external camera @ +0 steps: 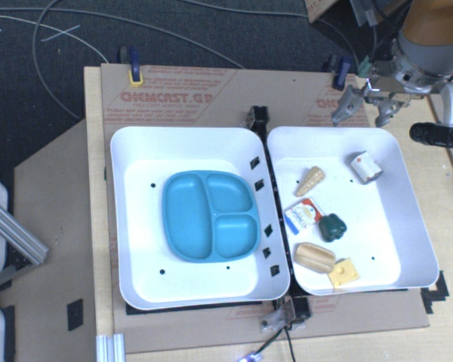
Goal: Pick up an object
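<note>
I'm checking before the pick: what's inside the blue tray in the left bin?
The blue tray shows three compartments, all bare blue plastic with nothing in them. It lies flat on the left bin, so the bin floor beneath it is covered and can't be checked.

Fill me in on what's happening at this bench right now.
A robot arm is set to pick an object from the right bin. Its gripper hangs open above that bin's far rim, holding nothing. In the bin lie a cone-shaped piece, a small white block, a snack packet, a dark green piece, a bread-like piece and a yellow wedge. The left bin holds a blue divided tray.
</note>
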Robot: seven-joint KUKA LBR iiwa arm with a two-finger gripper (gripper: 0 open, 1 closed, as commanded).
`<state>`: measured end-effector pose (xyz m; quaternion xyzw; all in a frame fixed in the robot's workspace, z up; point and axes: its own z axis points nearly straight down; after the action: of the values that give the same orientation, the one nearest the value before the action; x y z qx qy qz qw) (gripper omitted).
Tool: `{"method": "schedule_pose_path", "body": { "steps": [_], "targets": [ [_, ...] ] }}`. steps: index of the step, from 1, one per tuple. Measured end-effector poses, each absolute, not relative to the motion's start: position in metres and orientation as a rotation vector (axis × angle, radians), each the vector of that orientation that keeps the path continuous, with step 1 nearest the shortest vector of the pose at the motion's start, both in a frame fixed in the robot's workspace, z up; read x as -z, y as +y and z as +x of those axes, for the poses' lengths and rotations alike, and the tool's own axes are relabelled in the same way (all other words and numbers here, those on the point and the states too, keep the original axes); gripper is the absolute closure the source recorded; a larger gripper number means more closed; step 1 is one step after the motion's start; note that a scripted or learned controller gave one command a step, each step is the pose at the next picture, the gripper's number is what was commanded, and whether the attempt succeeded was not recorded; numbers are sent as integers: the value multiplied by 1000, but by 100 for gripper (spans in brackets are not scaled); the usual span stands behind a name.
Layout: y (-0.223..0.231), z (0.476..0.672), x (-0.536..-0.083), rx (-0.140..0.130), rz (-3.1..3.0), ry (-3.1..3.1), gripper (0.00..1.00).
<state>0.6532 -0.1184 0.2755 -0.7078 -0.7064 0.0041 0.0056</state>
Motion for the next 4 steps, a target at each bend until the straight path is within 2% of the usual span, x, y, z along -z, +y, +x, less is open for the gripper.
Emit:
{"method": "schedule_pose_path", "body": {
  "steps": [1,4],
  "targets": [
    [-118,655,-283,-1,-2221,-2221,0],
    [-101,651,-141,-5,-2217,-2218,0]
  ]
}}
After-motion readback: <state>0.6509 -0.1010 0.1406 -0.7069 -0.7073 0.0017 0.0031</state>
